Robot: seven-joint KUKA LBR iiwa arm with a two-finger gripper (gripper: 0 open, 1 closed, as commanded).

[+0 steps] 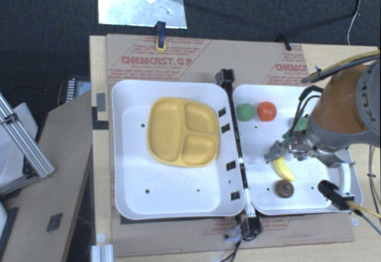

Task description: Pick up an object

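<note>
In the right bin (262,204) lie a yellow banana (283,170), a brown round piece (284,189), a green ball (244,112) and an orange-red ball (266,111). My gripper (288,150) hangs low over the middle of this bin, right above the banana's upper end. I cannot make out whether it touches the banana. The brown piece sits just below the banana, towards the bin's front edge. Both balls rest side by side near the bin's back wall, apart from the gripper.
The left bin (128,195) holds a yellow divided plate (181,131) near its middle. A black divider strip (234,147) runs between the two bins. The arm's orange band (342,100) looms over the right bin's far right side.
</note>
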